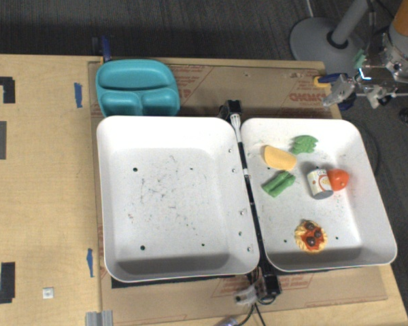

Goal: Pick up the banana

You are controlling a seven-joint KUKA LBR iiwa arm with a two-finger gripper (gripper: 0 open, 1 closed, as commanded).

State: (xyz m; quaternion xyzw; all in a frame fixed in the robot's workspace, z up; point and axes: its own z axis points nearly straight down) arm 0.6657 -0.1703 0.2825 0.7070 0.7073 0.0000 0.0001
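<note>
The banana (pixel 279 157) is a short yellow piece lying in the upper left part of the right bin (pixel 367 182). It rests between a green leafy toy (pixel 303 142) and a green pod-shaped toy (pixel 278 183). The gripper (pixel 353 87) hangs outside the bin, above its far right corner and over the cardboard, well up and to the right of the banana. Nothing is seen held in it.
The right bin also holds a small can (pixel 319 183) touching a red tomato (pixel 338 179), and a pizza slice toy (pixel 310 236) near the front. The left bin (pixel 115 182) adjoins it. A teal divided tray (pixel 137 87) sits behind the left bin.
</note>
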